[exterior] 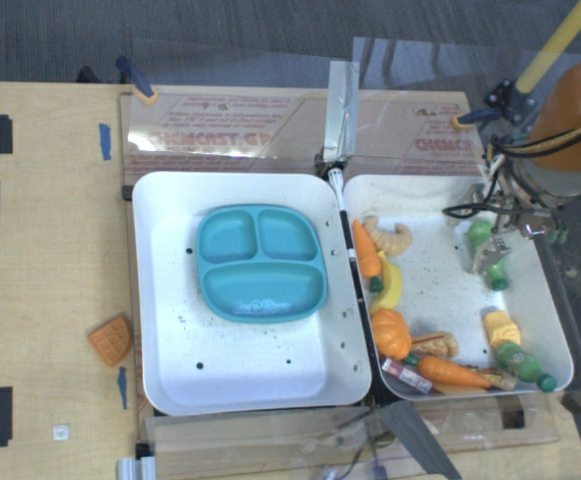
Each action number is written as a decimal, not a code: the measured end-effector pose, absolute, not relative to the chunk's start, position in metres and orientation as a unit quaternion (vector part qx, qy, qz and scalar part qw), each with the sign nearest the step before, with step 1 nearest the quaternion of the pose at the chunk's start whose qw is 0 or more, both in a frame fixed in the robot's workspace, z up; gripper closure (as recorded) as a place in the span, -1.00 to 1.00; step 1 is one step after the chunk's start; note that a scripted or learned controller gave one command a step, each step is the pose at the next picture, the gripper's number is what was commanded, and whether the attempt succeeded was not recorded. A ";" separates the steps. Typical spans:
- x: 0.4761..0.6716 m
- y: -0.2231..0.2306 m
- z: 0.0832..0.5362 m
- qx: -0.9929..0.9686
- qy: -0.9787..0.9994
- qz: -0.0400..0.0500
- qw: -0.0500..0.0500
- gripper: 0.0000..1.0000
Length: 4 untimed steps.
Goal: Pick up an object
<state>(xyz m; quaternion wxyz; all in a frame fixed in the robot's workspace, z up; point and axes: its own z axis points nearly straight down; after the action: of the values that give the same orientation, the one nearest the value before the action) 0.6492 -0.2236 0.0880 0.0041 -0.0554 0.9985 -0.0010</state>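
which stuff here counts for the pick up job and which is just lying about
For the job:
- gripper, over the right bin
- green piece beneath it
- carrots
- banana
- small pumpkin
- corn cob

Lying about:
- blue divided plate in the left bin
- waffle toy on the bench

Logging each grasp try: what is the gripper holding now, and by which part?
It cannot be told: the gripper is low in the right bin, among green pieces.

A blue divided plate (261, 263) sits in the left bin (170, 368). Out on the wooden bench (40, 268), an orange waffle-like block (111, 339) lies alone.
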 end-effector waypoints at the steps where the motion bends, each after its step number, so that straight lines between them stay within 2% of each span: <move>1: 0.644 -0.208 0.088 -0.041 0.999 0.000 0.003 -1.00; 2: 0.649 -0.207 0.103 -0.041 0.999 -0.002 0.011 1.00; 3: 0.648 -0.207 0.102 -0.041 0.999 -0.002 0.010 -1.00; 4: 0.654 -0.206 0.088 -0.068 0.998 -0.001 0.006 -1.00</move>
<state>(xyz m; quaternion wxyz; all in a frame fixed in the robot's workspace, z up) 0.6540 -0.2058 0.0877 0.0057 -0.0682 0.9977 -0.0014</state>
